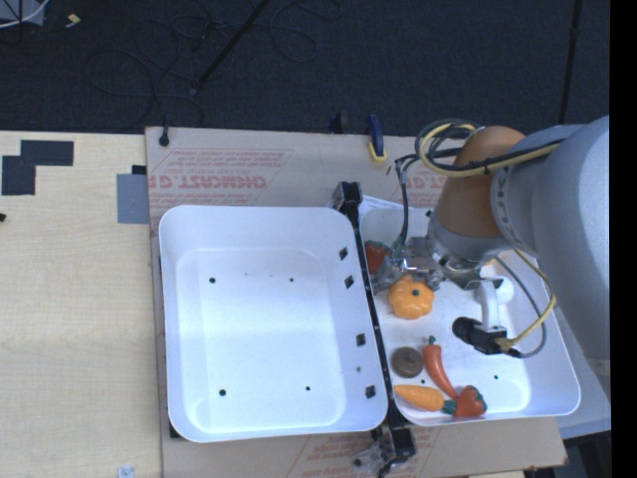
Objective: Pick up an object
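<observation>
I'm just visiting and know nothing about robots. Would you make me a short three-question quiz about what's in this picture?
1. True or false: the toy foods lie in the right bin.
2. Which thing sits right below the gripper?
A. brown disc
B. orange pumpkin
C. strawberry
3. Fill in: the long red-orange thing beside the brown disc is a toy ____.

Key: 1 true; 2 B; 3 carrot. Whether the gripper actually has hold of the pumpkin cannot be told from this view.

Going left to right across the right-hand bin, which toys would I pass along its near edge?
Brown disc → orange carrot lying flat → slim upright carrot → red strawberry.
</observation>
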{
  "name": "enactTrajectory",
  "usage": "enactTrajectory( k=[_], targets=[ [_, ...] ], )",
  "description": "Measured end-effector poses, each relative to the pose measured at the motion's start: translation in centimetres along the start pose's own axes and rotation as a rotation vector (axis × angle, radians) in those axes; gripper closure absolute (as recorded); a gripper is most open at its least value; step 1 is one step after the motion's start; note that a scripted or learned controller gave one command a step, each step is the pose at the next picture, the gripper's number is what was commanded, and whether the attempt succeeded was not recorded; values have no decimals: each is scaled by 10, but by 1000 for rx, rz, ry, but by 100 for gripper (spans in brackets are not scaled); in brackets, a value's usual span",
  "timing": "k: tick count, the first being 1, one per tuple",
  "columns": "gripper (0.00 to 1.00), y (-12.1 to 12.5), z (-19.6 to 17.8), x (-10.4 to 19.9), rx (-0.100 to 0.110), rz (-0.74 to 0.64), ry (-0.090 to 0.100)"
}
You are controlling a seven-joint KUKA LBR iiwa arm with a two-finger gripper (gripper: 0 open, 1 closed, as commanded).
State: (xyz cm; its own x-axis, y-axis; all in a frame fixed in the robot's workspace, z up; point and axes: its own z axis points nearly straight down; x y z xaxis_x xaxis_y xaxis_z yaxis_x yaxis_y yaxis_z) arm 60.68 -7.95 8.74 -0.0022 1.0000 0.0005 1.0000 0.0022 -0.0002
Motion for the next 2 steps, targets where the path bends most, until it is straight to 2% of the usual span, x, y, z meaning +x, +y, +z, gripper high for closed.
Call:
enactTrajectory(
  k=[1,2],
  targets=[
    [100,-1,-9,-2,4,1,0],
    [100,-38,-104,26,-4,-1,1]
  ],
)
